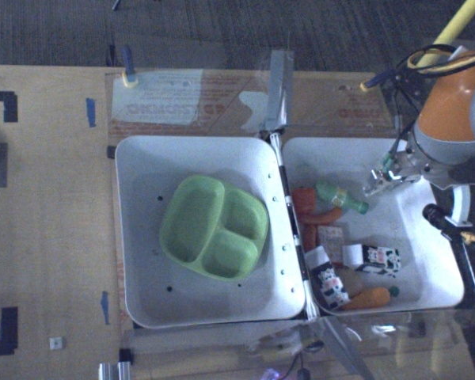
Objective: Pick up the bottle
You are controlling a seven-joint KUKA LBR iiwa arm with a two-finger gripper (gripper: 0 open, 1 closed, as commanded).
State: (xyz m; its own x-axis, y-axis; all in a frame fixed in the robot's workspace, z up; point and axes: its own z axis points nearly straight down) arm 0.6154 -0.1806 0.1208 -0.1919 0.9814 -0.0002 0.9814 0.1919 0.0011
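The gripper (pixel 382 176) sits over the upper part of the right bin (pixel 435 279), and honestly the view is too fuzzy there to tell how it's set. The bottle (pixel 342 197), green and lying on its side, is just to the gripper's left and a bit lower, long axis running roughly left-right with its cap end pointing toward the gripper. So it looks like a short hop left and down. Tight spot though: orange veggies (pixel 315 208) are crowding its left end, near the divider (pixel 289 212). Open floor lies to the right.
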